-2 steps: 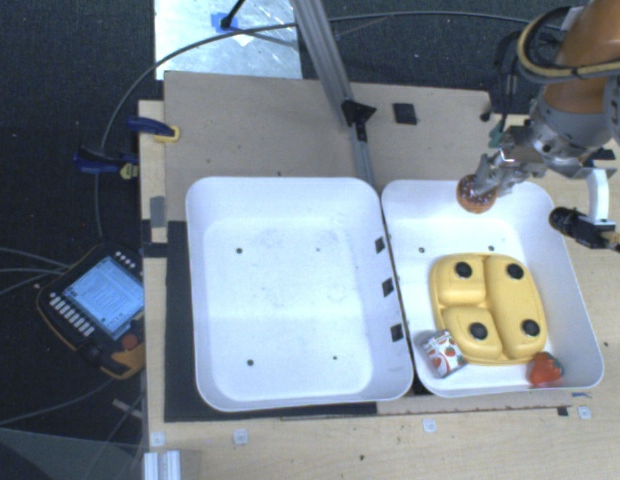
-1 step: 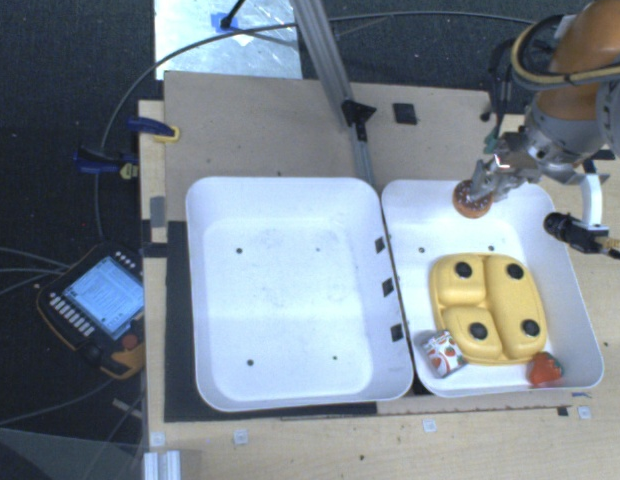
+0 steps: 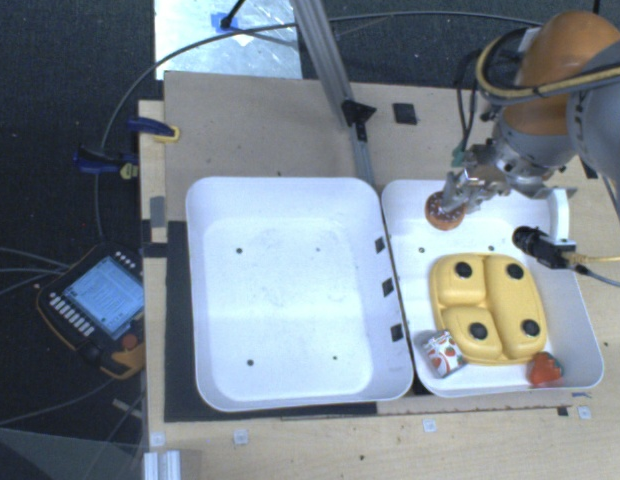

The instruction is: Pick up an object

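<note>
The grey arm with its orange band (image 3: 568,43) comes in from the three o'clock edge and bends down over the far end of the right bin (image 3: 580,313), its gripper (image 3: 456,200) hanging at about twelve o'clock of that bin, right over a small round brown object (image 3: 445,214), possibly a toy doughnut or biscuit, which lies on the bin floor near the far left corner. The gripper's tip seems to touch or nearly touch it, but the blur there is such that I cannot tell whether the fingers are spread or closed, nor whether they have the object between them. At six o'clock from it lies a large yellow moulded piece (image 3: 490,306) with four black dots, taking up the middle of the bin. At its seven o'clock sits a small red-and-white can (image 3: 441,354), tilted, and at its five o'clock a red strawberry-like toy (image 3: 545,370) by the near right corner. The left bin (image 3: 205,268) stands just beside, rims touching. At nine o'clock of the bench, well apart, rests a handheld control pendant (image 3: 95,303) with a lit blue screen.
</note>
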Action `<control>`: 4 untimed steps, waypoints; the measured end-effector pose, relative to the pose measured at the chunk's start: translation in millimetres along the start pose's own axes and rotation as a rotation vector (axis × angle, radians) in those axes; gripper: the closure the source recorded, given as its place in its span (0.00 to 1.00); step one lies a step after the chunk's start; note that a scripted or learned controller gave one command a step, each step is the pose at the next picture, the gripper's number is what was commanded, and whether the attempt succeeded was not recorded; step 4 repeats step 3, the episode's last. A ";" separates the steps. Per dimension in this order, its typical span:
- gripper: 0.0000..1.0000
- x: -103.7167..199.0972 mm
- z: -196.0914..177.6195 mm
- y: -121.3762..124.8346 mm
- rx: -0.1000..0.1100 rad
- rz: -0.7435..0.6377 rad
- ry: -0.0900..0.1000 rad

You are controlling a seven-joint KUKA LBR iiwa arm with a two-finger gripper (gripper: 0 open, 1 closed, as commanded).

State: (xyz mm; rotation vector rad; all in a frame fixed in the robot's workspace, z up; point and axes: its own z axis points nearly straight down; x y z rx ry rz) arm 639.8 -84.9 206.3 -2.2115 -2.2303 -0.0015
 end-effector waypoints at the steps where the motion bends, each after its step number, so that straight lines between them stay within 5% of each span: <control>1: 1.00 48.7 -14.7 -16.8 -0.001 0.000 0.000; 3: 1.00 140.5 -31.2 -60.3 0.001 -0.001 0.001; 4: 1.00 140.5 -31.2 -60.3 0.001 -0.001 0.001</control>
